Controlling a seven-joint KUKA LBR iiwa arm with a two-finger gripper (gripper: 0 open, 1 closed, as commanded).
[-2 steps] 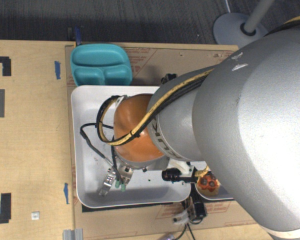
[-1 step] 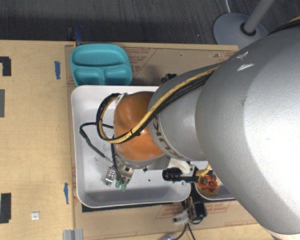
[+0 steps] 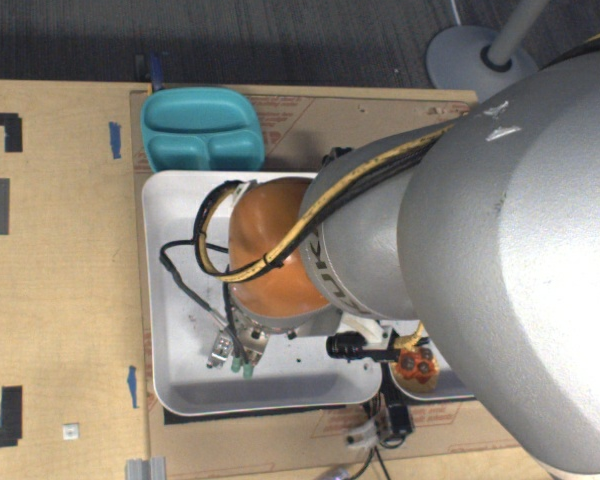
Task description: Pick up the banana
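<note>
1 white bin w/ 1 arm over it, 1 teal tray, 1 orange obj.

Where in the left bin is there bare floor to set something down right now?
In the left bin, bare floor runs along the left wall, beside the black cable loop, and along the front rim right of the gripper. The middle and back are crowded under the arm's orange band.
</note>
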